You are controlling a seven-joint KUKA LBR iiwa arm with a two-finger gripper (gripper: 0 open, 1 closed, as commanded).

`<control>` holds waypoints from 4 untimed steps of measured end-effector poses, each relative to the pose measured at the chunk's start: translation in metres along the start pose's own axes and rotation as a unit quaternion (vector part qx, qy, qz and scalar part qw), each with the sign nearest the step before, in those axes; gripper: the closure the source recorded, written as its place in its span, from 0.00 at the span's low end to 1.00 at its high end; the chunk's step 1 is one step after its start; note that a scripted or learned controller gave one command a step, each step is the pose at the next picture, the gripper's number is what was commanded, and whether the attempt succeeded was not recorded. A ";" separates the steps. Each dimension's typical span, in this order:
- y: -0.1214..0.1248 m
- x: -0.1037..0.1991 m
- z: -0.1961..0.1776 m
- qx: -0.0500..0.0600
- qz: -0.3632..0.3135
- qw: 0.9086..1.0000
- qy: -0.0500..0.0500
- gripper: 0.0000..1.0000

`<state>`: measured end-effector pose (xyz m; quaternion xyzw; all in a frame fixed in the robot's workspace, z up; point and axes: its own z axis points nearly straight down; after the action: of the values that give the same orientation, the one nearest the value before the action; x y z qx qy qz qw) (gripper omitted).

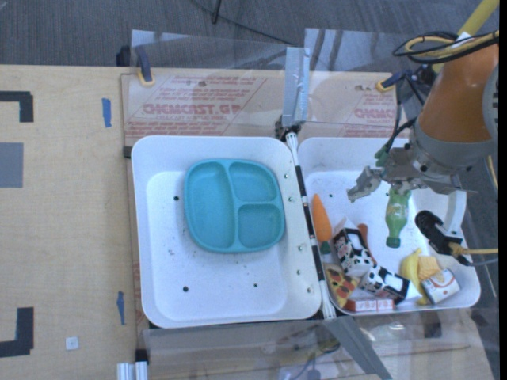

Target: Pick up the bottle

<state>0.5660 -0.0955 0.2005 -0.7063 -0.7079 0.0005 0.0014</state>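
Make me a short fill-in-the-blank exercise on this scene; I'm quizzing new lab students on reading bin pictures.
1. The green bottle lies in the ____ bin of the camera view.
2. The sectioned plate in the other bin is ____ in colour.
3. That plate has ____ compartments.
4. The gripper is above the bottle's ____ end.

Missing words: right; blue; three; upper

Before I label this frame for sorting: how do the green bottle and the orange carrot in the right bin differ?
The translucent green plastic bottle lies right of centre in the right white bin, just under the hand; the orange carrot-shaped toy lies against that bin's left wall. The bottle is see-through, the carrot opaque. Both lie lengthwise up the view, alike in length.
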 end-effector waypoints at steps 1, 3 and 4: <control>-0.008 -0.081 0.015 -0.002 0.033 0.999 -0.001 0.00; -0.023 -0.109 0.100 -0.003 -0.008 1.000 0.001 0.00; -0.055 -0.128 0.031 -0.003 -0.081 0.997 -0.002 0.00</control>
<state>0.5116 -0.2239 0.1696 -0.6469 -0.7626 -0.0004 -0.0020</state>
